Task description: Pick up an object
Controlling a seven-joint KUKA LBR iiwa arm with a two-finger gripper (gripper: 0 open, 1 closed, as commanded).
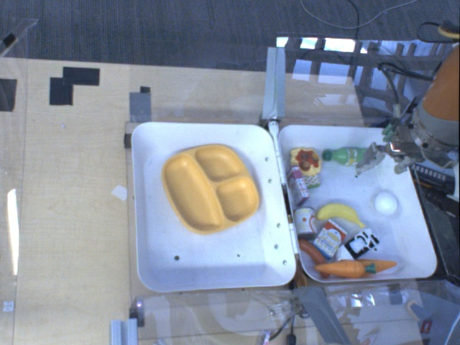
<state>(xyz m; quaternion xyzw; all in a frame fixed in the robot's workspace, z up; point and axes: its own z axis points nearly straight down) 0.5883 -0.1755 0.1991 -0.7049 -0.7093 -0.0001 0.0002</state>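
The right bin (420, 225) holds several small items: a green bottle (343, 154), a red and yellow fruit toy (305, 158), a purple can (298, 185), a banana (339, 212), a white ball (386, 204), a small carton (329, 237), a black and white block (361, 243) and a carrot (352, 268). My gripper (384, 162) hangs over the bin's far right part, just right of the green bottle and above the white ball. Its fingers (368, 158) are spread open with nothing between them.
The left bin (154, 257) carries a yellow divided plate (210, 187). A metal post (273, 85) stands behind the seam between the bins. Cables and a frame (388, 70) lie behind the right bin.
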